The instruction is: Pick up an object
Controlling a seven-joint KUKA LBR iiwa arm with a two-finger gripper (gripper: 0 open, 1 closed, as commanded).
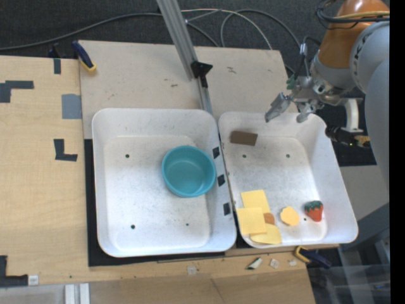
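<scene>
A: Gripper (288,110) sits upper right of frame, over the far rim of the right bin (335,170). Fingers spread apart, nothing between them. Released.

B: So no grasp. Candidates?

A: Brown block (243,138) is nearest, just left and below the gripper, lying flat on the bin floor in the upper part of the right bin. Yellow pieces (256,217) are stacked at lower centre, overlapping. Orange disc (290,216) is just right of them, strawberry (314,210) right of that, near the bin's lower right wall.

B: Left bin (114,170)?

A: Teal bowl (188,170), upright, right of centre. Well apart from the gripper.

B: Why is the arm parked up there?

A: My read: it's held high at the rim, clear of the contents, fingers pre-opened for a descent. Task is any object, so the block is the likely pick, being closest and isolated.

B: Risks?

A: Block looks thin and flat, so fingers could slide over it. Yellow pieces overlap, so they could lift as a clump or slip.
</scene>
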